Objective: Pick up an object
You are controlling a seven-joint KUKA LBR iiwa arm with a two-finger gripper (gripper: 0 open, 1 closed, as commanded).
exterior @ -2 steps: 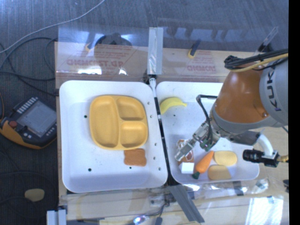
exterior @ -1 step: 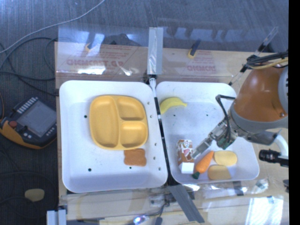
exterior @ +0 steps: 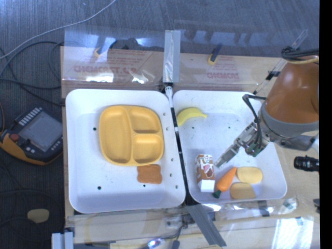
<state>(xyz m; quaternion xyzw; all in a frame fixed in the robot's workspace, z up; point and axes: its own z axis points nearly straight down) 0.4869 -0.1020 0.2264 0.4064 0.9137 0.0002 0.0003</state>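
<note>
right bin (exterior: 270, 191): centre bare | front crowded: carton (exterior: 205, 166), carrot (exterior: 226, 180)

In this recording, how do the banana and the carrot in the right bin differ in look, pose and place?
The banana is yellow and curved; the carrot is orange, straight and tapered with a green end. The banana lies alone near the right bin's far left corner, while the carrot sits at the near side, crowded among other toy foods. The banana lies roughly crosswise; the carrot slants diagonally. Both are toy foods lying flat in one bin.
</note>
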